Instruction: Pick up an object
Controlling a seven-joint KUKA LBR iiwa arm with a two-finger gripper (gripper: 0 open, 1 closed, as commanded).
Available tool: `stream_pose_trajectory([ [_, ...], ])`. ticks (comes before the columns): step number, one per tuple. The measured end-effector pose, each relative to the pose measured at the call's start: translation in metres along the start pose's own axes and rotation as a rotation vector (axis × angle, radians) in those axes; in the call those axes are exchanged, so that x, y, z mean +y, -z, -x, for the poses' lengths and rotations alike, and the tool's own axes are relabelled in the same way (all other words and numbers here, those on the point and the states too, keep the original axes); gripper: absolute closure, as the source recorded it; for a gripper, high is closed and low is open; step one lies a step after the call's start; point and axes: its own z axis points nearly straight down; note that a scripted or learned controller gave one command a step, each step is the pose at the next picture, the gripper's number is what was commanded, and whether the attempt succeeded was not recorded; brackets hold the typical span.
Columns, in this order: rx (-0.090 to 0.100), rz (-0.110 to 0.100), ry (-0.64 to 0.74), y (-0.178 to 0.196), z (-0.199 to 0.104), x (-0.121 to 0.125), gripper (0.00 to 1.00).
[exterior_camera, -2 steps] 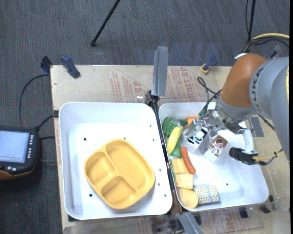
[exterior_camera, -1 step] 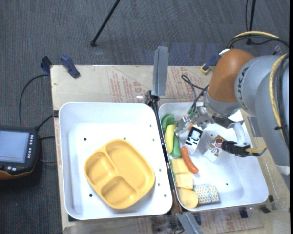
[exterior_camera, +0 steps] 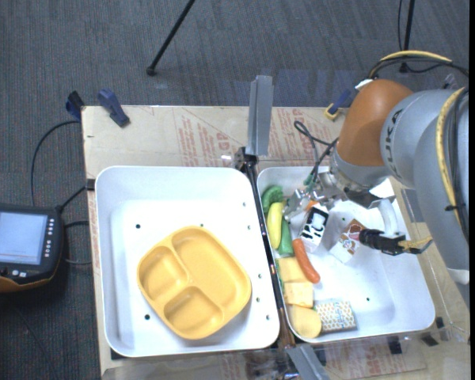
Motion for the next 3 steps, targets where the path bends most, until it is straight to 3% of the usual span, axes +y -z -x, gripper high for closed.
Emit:
stream_pose_trajectory([
  [1,0.005,-0.001,-0.026,-0.002,-0.015,-0.034,0.00],
  [2,0.006,0.009,0.097,0.103,-0.036,-0.033,0.00],
  [3,0.013,-0.010,0.137,-0.006,-0.026,-0.119,0.00],
])
